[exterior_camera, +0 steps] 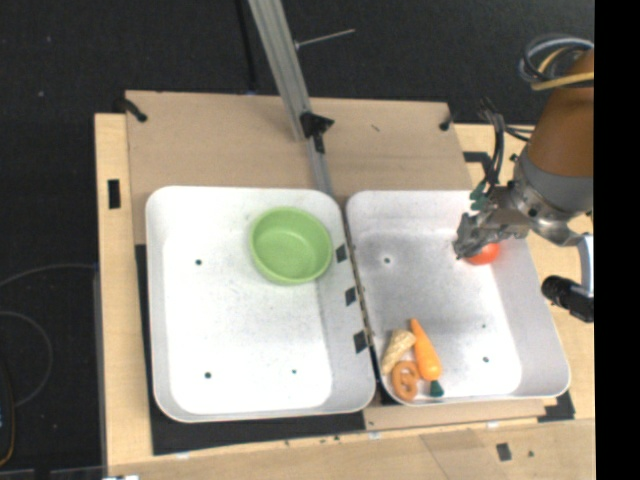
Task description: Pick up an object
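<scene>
My gripper (474,242) hangs over the right bin (400,228) near its far right side. A small red-orange object (485,253) lies right beneath and beside the fingertips, partly hidden by them. Whether it sits between the fingers I cannot tell. At the bin's front edge lie an orange carrot (426,351), a beige piece (397,347) and a round orange slice (405,378), close together.
A green bowl (290,245) sits in the left bin (200,308) near its far right corner. A grey metal pole (285,58) slants up from the ridge between the bins. The arm's orange band (565,128) is at the right.
</scene>
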{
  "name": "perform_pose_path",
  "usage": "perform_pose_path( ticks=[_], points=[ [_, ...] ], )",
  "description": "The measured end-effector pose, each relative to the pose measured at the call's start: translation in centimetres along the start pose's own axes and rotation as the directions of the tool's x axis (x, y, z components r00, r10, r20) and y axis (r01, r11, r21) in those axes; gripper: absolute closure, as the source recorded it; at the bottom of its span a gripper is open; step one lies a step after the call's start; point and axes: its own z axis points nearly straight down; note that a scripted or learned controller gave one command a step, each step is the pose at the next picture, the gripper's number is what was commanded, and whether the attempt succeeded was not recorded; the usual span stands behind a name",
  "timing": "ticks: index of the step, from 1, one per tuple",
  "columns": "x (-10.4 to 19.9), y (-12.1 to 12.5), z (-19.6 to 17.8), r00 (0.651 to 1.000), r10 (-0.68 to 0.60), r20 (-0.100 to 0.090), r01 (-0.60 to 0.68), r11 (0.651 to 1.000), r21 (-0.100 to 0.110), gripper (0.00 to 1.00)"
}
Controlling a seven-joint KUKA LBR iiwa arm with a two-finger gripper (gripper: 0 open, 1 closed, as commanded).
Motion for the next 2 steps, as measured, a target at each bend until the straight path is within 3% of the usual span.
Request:
perform_pose_path(
  ticks=[1,2],
  points=[
    [0.0,0.1,-0.6,1.0,-0.002,-0.002,0.002,1.0,0.002,1.0],
    [5.1,-1.0,-0.1,1.0,-0.003,-0.002,0.003,1.0,0.004,1.0]
  ],
)
